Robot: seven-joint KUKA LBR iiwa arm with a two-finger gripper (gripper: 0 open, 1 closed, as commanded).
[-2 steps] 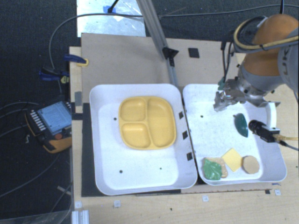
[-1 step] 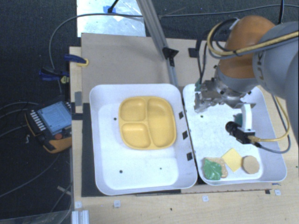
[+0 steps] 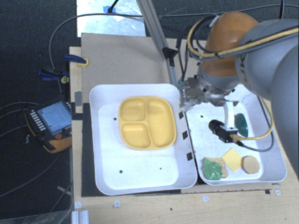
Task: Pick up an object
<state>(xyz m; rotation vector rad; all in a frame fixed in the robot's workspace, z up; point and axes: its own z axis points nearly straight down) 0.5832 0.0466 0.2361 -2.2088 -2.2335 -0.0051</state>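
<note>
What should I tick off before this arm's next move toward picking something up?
1. Objects to pick in the right white bin: ok. A yellow square block, a tan round disc and a green lumpy piece lie at its near end.
2. Gripper over a target: not ok. It sits by the bin's far left corner, apart from those three.
3. Something already held: cannot tell.
4. Room around the targets: not ok. The three lie close together.
5. Dark teal piece free to take: cannot tell, since it is partly hidden by the arm.
6. Yellow divided plastic plate flat in the left white bin: ok.
</note>
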